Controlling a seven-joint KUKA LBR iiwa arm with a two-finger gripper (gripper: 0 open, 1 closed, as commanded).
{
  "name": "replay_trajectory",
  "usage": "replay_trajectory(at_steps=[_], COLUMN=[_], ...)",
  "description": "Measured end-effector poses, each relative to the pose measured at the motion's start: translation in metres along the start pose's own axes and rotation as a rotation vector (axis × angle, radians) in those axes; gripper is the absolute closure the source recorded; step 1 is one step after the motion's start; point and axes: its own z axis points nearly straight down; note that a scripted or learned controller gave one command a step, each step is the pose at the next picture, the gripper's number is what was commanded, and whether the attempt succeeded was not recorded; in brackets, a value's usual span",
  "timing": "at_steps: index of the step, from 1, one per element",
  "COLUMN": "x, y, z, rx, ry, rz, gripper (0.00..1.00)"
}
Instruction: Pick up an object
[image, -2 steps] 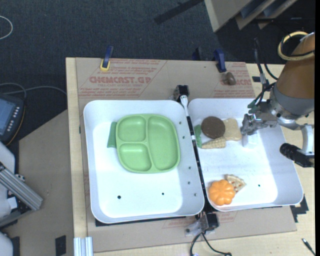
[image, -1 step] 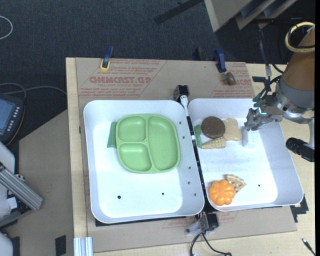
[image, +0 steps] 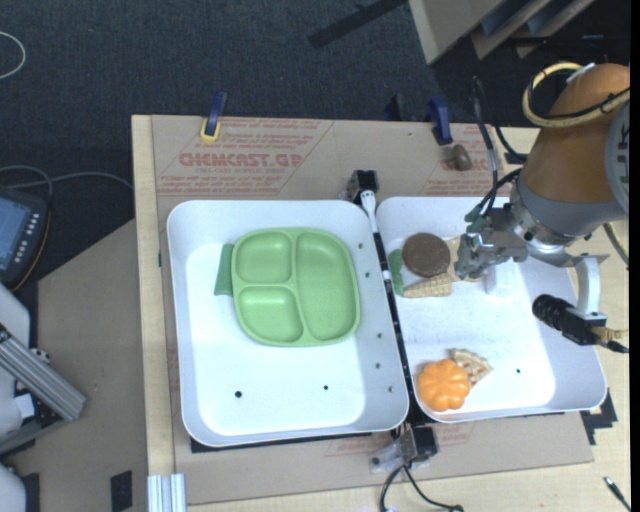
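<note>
In the right bin (image: 520, 330) a brown round disc (image: 427, 254) lies at the back left, with a tan wedge-shaped piece (image: 428, 288) just in front of it. An orange pumpkin-like object (image: 443, 385) sits near the front edge, touching a pale tan cracker-like piece (image: 468, 363). My gripper (image: 478, 262) hangs low over the back of the right bin, just right of the brown disc and close to it. Nothing visible is carried by it.
The left bin (image: 200, 330) holds a green divided plate (image: 296, 285). A small green piece (image: 396, 268) peeks out by the divider between the bins. A black part of the arm (image: 565, 320) juts over the right bin's right side. Blue and yellow clamps (image: 213, 118) grip the board's far edge.
</note>
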Motion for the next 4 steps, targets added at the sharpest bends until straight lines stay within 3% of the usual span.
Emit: replay_trajectory(at_steps=[1,3,4], x=[0.052,0.034,0.038], y=[0.001,-0.002,-0.013], z=[-0.002,-0.016,-0.012], rx=[-0.001,-0.008,-0.001], ry=[0.001,-0.003,-0.002], rz=[-0.002,0.005,0.005], gripper=[1.0,1.0,1.0])
